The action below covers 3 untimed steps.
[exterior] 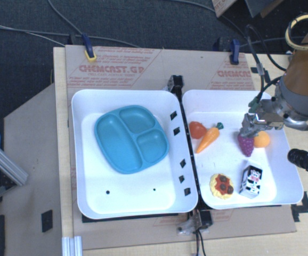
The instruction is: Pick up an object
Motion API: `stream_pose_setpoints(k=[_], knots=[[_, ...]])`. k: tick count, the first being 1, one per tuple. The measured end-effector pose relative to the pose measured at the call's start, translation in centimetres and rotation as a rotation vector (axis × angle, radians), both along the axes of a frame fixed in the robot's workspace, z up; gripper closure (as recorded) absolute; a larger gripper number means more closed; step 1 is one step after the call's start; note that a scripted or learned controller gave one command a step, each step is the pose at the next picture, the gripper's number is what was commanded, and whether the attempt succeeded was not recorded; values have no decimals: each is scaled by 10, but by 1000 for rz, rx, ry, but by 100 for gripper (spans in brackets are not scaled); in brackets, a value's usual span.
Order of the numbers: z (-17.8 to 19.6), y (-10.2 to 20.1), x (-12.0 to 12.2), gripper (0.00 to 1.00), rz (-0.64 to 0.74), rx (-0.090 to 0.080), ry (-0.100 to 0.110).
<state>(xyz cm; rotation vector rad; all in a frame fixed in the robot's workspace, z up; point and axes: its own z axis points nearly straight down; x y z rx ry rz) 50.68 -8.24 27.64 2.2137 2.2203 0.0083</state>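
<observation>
One small purple grape bunch (245, 144) lies in the right bin (287, 196) just under the gripper (251, 126), looking light, knobbly and best pinched across its middle.

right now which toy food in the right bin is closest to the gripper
The purple grape bunch: it sits directly under the gripper, with the small orange fruit beside it. The carrot, tomato and pizza lie farther off.

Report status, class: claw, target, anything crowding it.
Claw low in right bin, above purple grapes. Grip unconfirmed. Orange fruit touching grapes; carrot apart to the left.
</observation>
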Motion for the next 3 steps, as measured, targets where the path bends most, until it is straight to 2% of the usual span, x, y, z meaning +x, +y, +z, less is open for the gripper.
stream_pose_setpoints(k=[1, 2, 3], knots=[[-3, 52, -2, 100, 4, 4, 10], [-28, 107, 5, 100, 3, 4, 13], [-38, 168, 15, 100, 4, 3, 9]])
